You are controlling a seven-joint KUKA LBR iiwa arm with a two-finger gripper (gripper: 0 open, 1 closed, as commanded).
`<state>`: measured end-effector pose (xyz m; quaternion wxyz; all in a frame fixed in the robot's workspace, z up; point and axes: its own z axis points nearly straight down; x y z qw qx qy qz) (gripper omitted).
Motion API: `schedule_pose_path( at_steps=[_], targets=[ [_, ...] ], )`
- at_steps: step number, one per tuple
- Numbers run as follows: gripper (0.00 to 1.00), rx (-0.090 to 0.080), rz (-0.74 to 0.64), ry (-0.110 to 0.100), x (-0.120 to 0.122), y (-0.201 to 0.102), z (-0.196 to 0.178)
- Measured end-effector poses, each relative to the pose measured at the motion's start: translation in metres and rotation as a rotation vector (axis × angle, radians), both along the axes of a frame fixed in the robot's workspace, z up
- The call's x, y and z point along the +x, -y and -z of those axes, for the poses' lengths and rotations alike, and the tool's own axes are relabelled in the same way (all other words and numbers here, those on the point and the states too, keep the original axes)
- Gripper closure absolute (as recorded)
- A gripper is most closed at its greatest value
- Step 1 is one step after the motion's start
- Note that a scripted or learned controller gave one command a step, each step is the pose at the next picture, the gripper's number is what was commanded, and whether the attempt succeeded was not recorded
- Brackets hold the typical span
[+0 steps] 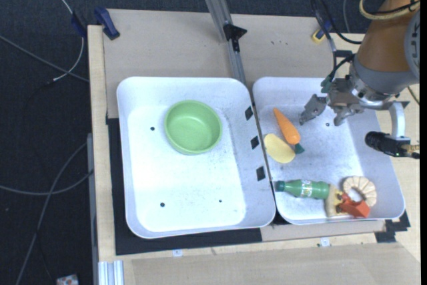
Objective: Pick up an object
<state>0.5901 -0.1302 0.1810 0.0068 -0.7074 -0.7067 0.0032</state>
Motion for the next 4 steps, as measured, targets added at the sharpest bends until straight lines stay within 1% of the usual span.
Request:
schedule_pose_path(
  at_steps=[1, 2, 3, 4],
  targets=[
    [0.00, 0.001, 0.000, -0.002, -0.010, -0.002, 0.047],
    [0.00, 0.001, 0.000, -0.002, -0.011, -0.003, 0.089],
    [1.00, 0.002, 0.001, 0.007, -0.009, -0.003, 0.073],
    [1.00, -0.006, 0.002, 0.021, -0.011, 0.006, 0.020]
  ],
)
